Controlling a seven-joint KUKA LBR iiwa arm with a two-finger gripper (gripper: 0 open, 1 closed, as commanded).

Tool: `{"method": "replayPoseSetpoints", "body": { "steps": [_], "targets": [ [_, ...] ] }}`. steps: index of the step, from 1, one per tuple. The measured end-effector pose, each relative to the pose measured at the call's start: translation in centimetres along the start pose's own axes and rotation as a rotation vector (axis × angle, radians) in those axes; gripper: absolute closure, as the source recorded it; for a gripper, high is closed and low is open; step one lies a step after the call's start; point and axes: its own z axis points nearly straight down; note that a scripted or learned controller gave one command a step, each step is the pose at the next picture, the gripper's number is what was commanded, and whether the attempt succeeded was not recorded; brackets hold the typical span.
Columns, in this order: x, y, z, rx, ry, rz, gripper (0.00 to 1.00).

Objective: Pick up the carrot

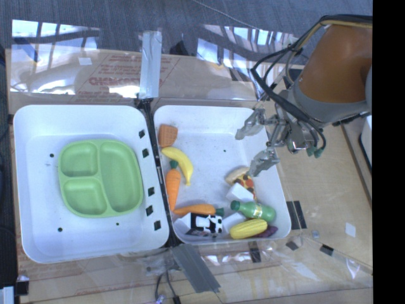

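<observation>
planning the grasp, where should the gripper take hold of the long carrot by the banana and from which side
Probably mid-length on the carrot, coming straight down with the jaws across its narrow width. It lies flat, lengthwise along the right bin's left wall, so that side is tight; the banana crowds its upper end, another orange piece its lower.

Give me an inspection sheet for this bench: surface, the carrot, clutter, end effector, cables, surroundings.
Surface: two white bins side by side; left bin holds a green divided plate; right bin holds the toy food.
Job's things: carrot lies lengthwise along the right bin's left wall, beside a banana, not held.
Clutter: second orange piece, green bottle, corn cob, black-and-white cow toy, orange wedge.
End effector: open, holding nothing, over the right bin's right side, away from the carrot.
Cables: black cables loop by the wrist.
Surroundings: cardboard behind the bins, grey tape.
</observation>
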Motion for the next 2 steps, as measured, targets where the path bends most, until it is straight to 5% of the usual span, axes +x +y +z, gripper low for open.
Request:
{"method": "replayPoseSetpoints", "body": {
  "steps": [1,2],
  "targets": [
    [0.0,7.5,6.6,-0.004,0.003,-0.021,0.00],
    [0.3,7.0,18.3,-0.003,0.005,-0.124,0.00]
  ]
}}
